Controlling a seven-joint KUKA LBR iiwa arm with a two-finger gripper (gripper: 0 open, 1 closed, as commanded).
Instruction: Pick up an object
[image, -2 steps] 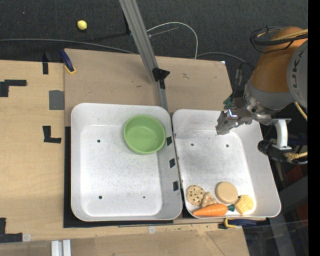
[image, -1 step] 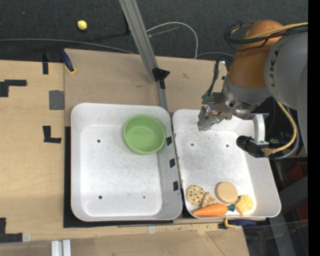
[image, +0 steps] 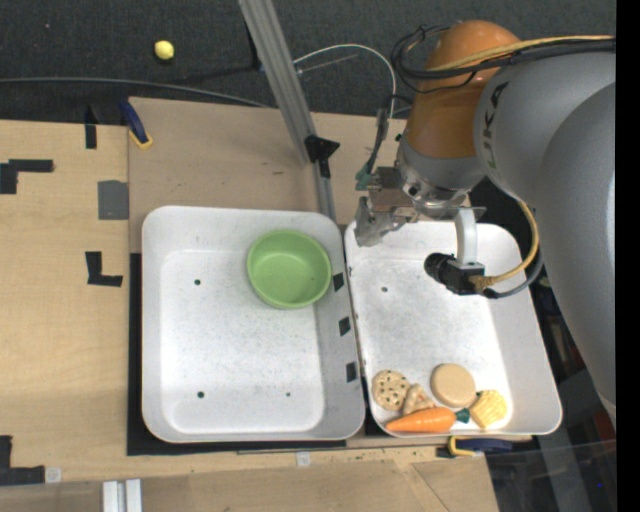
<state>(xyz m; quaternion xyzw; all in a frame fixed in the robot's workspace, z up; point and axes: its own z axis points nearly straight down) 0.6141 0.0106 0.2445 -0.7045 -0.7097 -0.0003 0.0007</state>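
Your grey two-finger gripper (image: 372, 228) sits at the right white bin's (image: 520, 330) far left corner; whether it's spread, you cannot tell. The orange carrot (image: 420, 421) and cookies (image: 389, 388) lie well apart, so descending here likely grasps nothing.

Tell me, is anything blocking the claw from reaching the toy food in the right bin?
Nothing visible does. The gripper sits at the right bin's far left corner; the cookie, carrot and other pieces lie at the near edge, with bare floor between.
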